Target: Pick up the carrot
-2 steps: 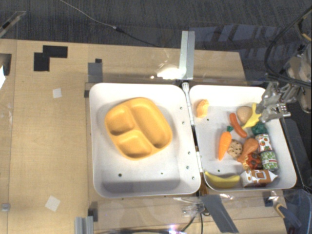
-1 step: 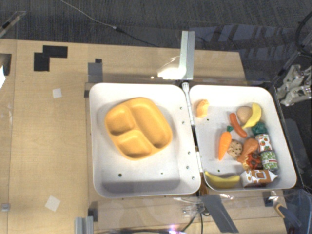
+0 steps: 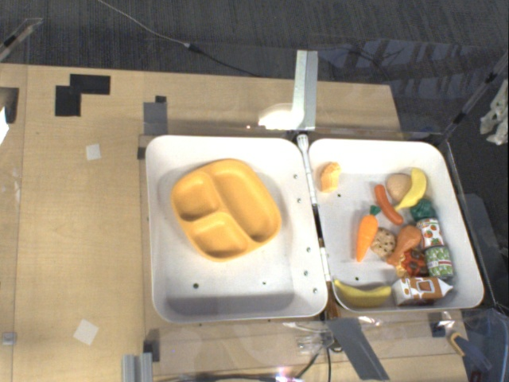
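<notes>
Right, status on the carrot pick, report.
Gripper at far right edge, outside the bins, holding nothing visible. Carrot lying in right bin, untouched. Crowded: sausage just above its top, cookie against its right side.

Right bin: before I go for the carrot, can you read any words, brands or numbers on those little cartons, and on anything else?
No text can be read.
Red-and-white carton, right bin's front edge: printing blurred.
Patterned carton and green-topped carton, right of the carrot: too small.
Yellow tray: unmarked.
</notes>
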Robot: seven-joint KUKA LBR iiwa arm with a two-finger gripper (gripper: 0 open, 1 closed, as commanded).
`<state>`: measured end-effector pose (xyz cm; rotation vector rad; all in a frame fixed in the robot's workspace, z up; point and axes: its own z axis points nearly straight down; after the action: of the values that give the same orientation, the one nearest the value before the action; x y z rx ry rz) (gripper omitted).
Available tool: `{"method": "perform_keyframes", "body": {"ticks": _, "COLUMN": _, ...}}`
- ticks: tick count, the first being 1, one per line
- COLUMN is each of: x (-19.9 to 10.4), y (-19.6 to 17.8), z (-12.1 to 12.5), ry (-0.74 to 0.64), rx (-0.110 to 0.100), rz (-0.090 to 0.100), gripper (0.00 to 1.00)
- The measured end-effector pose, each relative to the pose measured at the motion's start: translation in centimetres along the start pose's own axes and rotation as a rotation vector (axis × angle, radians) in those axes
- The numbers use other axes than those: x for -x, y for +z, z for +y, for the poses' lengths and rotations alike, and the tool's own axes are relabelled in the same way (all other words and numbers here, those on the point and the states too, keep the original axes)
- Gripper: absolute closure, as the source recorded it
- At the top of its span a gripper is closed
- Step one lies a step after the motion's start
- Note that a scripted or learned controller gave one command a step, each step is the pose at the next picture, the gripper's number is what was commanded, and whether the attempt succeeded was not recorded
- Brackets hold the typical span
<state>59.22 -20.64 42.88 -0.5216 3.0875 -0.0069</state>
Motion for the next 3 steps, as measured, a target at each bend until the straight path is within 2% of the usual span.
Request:
{"method": "perform_keyframes", "body": {"ticks": 1, "x": 7.1, "y": 20.6, "z": -2.0, "ry": -0.077, "rx": 0.012, "rz": 0.011, "gripper": 1.0}}
{"method": "perform_keyframes", "body": {"ticks": 2, "x": 7.3, "y": 19.7, "z": -2.3, "ry": -0.077, "rx": 0.002, "rz": -0.001, "gripper": 0.0}}
{"method": "perform_keyframes", "body": {"ticks": 3, "x": -0.3, "y": 31.4, "z": 0.6, "ry": -0.11, "rx": -0.012, "rz": -0.013, "gripper": 0.0}}
